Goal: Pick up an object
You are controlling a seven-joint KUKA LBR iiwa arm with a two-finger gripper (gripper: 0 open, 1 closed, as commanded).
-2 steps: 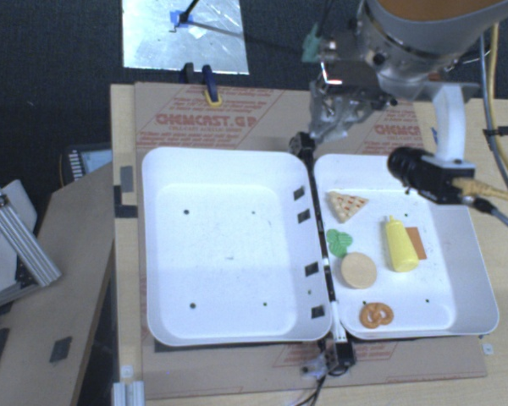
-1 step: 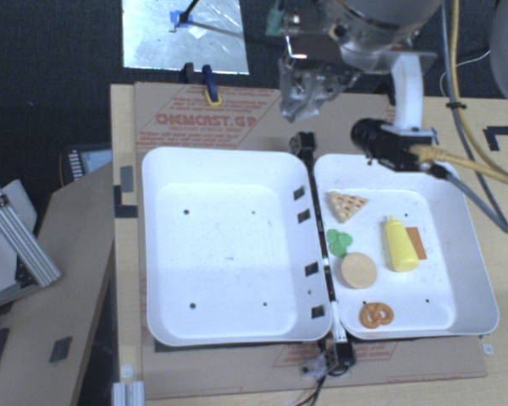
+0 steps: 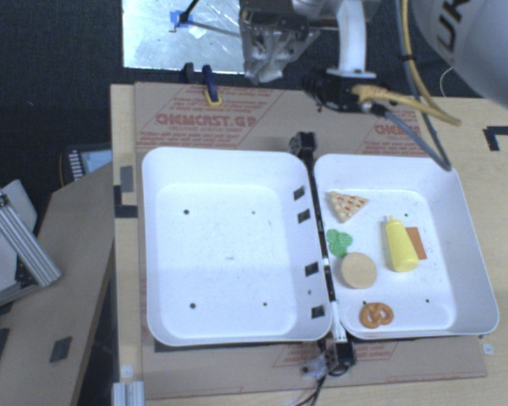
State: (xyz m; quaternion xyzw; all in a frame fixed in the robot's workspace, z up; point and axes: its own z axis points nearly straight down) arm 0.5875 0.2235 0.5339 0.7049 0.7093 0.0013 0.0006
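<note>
The left bin sits on the bench, touching the right bin along the middle. Up high, past the far edge of the bins, hangs the tool. I cannot tell if it is open or shut, and nothing shows in it. In the right bin, near its left wall, lie a pizza slice, a green leafy toy, a round tan cookie and a pretzel. Just beside them lies a yellow mustard bottle, touching a small orange block.
</note>
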